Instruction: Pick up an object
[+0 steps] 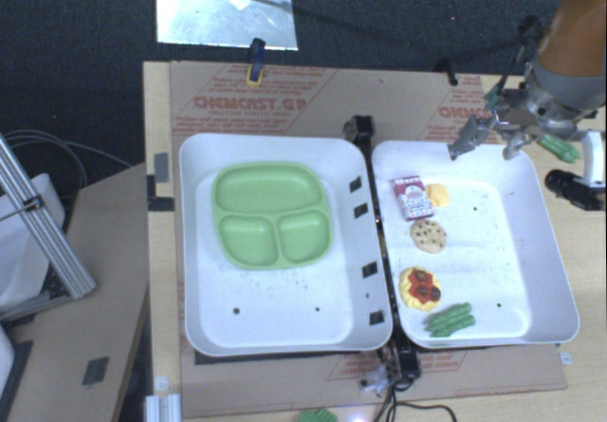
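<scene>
While your hand hangs spread and holding nothing above the far edge of the right bin, you can see the red packet, cheese, cookie, pizza and green beans lying along that bin's left side.

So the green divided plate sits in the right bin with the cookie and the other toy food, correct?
Not quite. The camera view shows the green divided plate alone in the left bin; the cookie and the other toy food lie in the right bin.
</scene>
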`<act>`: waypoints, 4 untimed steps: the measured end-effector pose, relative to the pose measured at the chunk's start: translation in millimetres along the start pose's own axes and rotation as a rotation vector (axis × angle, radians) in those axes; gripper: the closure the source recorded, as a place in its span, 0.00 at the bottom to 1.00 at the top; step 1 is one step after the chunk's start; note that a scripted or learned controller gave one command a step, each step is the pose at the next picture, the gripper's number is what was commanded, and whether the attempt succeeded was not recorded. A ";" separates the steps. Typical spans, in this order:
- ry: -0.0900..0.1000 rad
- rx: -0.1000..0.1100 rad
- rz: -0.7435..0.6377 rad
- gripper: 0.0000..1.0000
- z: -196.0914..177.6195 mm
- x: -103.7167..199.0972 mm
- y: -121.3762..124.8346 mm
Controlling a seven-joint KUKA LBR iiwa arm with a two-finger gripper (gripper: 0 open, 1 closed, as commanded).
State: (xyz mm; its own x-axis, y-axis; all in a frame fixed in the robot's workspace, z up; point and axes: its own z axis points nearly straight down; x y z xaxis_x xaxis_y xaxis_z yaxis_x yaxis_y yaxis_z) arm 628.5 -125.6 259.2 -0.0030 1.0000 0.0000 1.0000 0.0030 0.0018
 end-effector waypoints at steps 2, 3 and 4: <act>-0.001 0.003 0.003 0.00 156.7 -9.4 -39.6; 0.000 -0.005 -0.004 0.00 171.3 19.7 -1.2; -0.001 0.001 0.001 0.00 174.6 17.0 -10.9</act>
State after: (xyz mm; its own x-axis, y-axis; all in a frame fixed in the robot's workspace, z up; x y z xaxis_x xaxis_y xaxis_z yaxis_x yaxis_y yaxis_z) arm 617.9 -108.6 84.5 -0.0017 1.0000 -0.0006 1.0000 0.0018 0.0009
